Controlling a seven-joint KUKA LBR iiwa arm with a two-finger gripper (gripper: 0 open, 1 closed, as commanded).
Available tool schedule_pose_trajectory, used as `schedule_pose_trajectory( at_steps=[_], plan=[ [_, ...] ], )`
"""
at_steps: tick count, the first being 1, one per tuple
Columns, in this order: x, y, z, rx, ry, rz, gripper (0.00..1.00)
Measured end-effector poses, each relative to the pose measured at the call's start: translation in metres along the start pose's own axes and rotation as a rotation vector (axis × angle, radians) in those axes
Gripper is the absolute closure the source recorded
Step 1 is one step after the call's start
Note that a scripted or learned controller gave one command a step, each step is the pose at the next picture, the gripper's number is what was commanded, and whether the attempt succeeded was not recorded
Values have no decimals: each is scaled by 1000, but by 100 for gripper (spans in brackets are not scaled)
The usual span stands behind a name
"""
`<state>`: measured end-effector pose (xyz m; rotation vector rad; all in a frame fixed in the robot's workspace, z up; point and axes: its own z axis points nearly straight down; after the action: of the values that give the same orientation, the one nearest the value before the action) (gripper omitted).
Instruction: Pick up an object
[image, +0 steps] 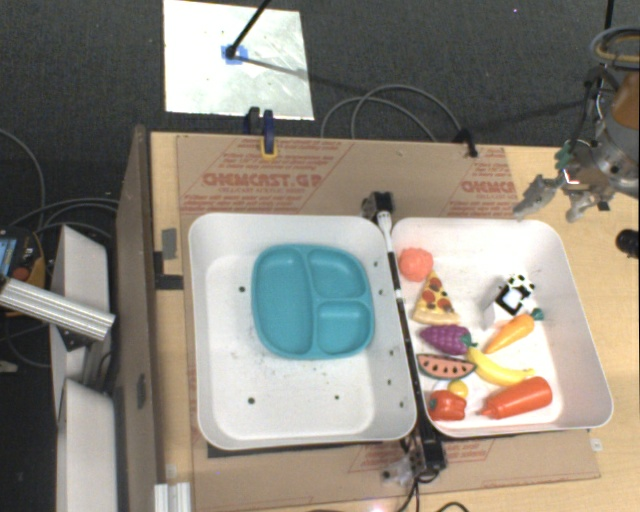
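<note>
Arm mostly cut off at the frame's right edge, gripper w/ jaws apart, holding & touching nothing, above the right bin's far rim; toy food incl. pizza slice, banana, carrot lies well below-left of the jaws.

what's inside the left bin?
The left bin holds one teal divided plate, lying flat near the middle, its three compartments bare. A few dark specks dot the bin floor. Whatever lies under the plate is covered.
</note>
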<state>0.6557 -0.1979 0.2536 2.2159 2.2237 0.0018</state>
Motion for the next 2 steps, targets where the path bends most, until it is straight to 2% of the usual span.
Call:
schedule_pose_trajectory(
  at_steps=[1, 2],
  plan=[
    [65, -5, 150, 11, 6, -6, 0],
    [111, -43, 141, 4, 3, -5, 0]
  ],
)
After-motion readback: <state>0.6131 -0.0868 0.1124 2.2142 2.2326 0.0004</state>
